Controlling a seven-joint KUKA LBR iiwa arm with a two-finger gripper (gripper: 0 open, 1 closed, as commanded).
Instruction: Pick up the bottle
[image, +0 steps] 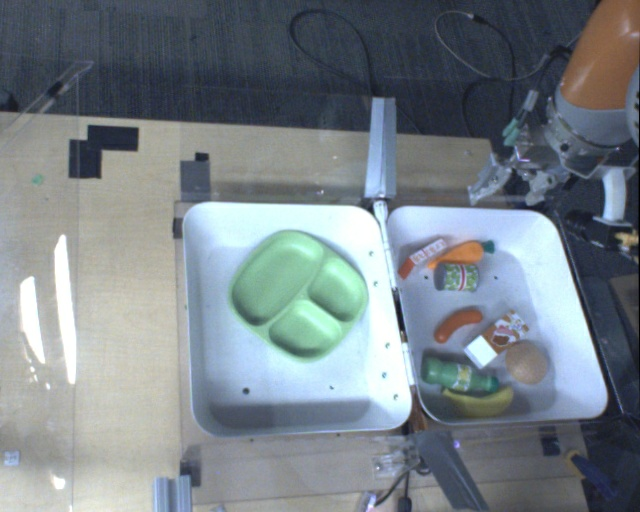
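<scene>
Green bottle (458, 375) is wedged against the banana (478, 400) — both could be caught together; the gripper's (497, 180) closure cannot be told.

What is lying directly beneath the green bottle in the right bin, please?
A yellow banana lies along the near side of the green bottle, touching it. Whether any of it runs beneath the bottle is hidden.

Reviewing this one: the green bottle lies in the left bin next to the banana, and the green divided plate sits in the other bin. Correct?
Not quite. The camera view shows the green bottle in the right bin, lying along its near edge against the banana. The green divided plate sits in the other bin, the left bin.
</scene>
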